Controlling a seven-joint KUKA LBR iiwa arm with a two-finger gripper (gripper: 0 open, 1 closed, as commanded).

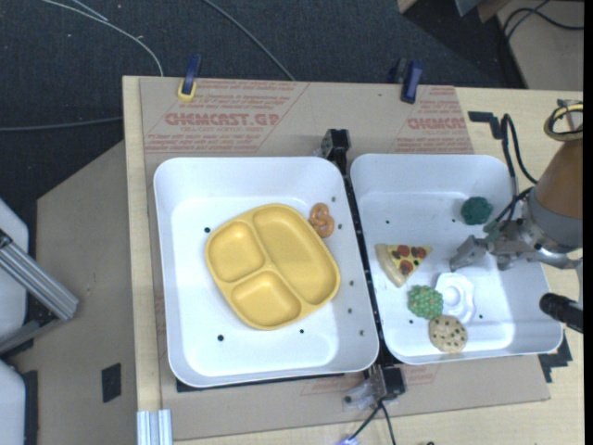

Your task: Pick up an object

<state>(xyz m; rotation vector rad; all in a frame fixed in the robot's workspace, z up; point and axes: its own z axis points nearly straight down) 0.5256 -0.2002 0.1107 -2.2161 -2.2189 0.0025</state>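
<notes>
Cardboard bench, two bins, and I've got the gripper (473, 251) spread apart, white cup (455, 296) just below-left of it.

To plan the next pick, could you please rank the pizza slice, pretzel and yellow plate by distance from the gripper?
1. Pizza slice, right bin, just left of the gripper.
2. Pretzel, left bin, by the divider.
3. Yellow plate, middle of the left bin.

Right bin (408, 170): pizza slice (402, 260) lying flat at left; dark green ball (476, 210) near the back; light green knobbly piece (425, 300) touching a white ring-shaped piece (456, 297); cookie (447, 333) at the front. Left bin (185, 248): yellow divided plate (271, 265), small pretzel (321, 219) just beside it.
</notes>
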